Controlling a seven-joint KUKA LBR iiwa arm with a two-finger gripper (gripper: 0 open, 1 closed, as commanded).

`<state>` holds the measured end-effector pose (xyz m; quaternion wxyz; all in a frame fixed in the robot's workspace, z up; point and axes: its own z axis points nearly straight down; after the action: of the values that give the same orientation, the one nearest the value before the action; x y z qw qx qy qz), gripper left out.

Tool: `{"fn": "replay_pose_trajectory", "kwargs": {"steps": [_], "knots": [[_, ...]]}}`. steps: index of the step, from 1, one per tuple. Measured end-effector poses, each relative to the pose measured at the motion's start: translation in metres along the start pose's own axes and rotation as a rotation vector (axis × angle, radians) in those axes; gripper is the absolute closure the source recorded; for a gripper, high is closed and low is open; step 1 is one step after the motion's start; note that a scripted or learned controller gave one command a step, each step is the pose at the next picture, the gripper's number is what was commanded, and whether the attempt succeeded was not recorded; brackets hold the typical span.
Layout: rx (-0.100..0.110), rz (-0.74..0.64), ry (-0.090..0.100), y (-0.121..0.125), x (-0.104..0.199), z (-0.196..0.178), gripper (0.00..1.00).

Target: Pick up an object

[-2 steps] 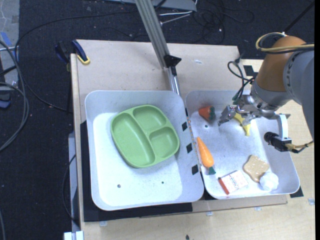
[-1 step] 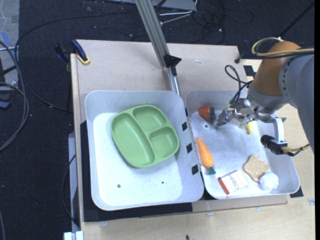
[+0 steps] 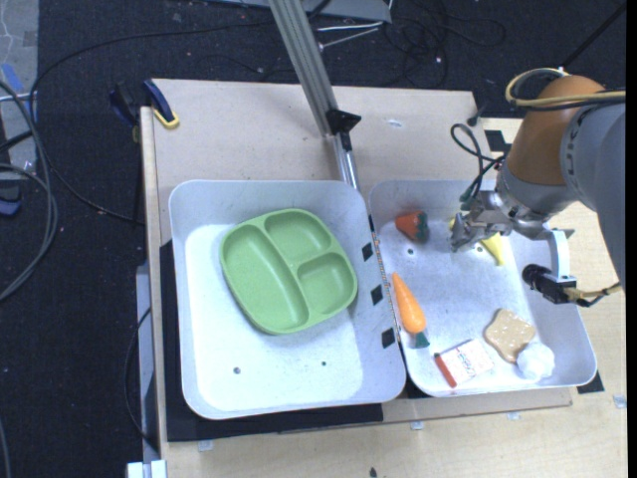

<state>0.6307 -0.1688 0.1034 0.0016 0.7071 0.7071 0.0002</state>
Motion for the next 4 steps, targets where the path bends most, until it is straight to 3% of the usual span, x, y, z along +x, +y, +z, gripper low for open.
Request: {"fn": "replay_pose_trajectory", "kwargs": {"steps": [3,4], "knots": [[-0.006,-0.002,-0.001,0.004,-0.014,-0.187,1.00],[0.004,-0.007,0.004,0.002,0.041,-0.168,1.00]]}}
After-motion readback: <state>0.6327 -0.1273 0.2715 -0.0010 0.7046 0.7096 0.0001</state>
